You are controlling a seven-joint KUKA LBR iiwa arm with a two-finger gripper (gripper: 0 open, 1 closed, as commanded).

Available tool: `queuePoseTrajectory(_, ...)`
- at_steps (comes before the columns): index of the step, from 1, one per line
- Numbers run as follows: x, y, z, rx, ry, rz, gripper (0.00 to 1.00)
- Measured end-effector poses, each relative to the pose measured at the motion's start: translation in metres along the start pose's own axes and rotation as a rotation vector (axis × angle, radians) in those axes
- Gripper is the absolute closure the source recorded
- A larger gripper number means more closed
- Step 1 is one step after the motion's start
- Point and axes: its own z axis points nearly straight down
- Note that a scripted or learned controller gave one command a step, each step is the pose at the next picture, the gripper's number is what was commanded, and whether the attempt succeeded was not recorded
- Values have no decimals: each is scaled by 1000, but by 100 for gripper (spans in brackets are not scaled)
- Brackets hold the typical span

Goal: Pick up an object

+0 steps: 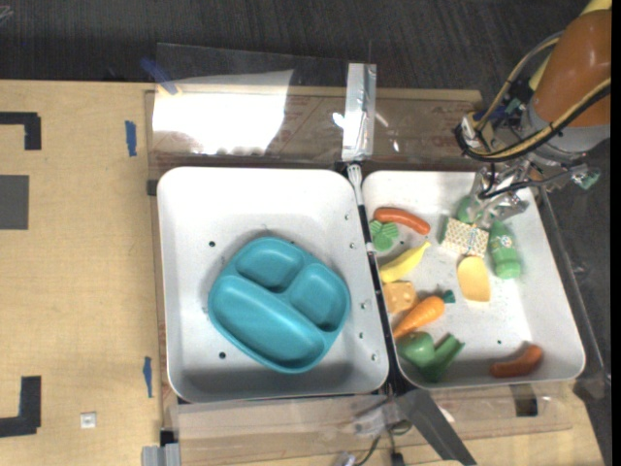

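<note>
You've got 2 white bins side by side on the bench. The left bin (184,260) holds 1 item, a teal divided plate (279,302) w/ 3 compartments, sitting slightly toward the front. The right bin (558,289) holds the toy food.

The arm (572,66) comes in from the upper right, orange band up top, black cables looped around the wrist. Its gripper (500,194) sits over the back of the right bin, just above a green item (468,212) at the back. You can't tell from this angle whether the fingers are apart or closed, or whether anything's between them.

Pickable things, approx. biggest first: a green pepper (430,350) near the front, an orange carrot (420,313) just behind it, a yellow banana (408,261) by the left wall, an orange-red hot dog (402,220) at the back left, a green bottle (504,249) right of centre, a yellow-orange wedge (473,280) touching a patterned tan block (465,237), a reddish sausage (516,361) at the front right, and an orange chunk (398,294) beside the carrot.
</note>
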Motion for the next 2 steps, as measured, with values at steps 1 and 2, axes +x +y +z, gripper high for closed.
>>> queuePoseTrajectory(1, 13, -15, 0, 3, -1, -55, 100)
queuePoseTrajectory(2, 24, -28, -44, 5, -3, 74, 100)
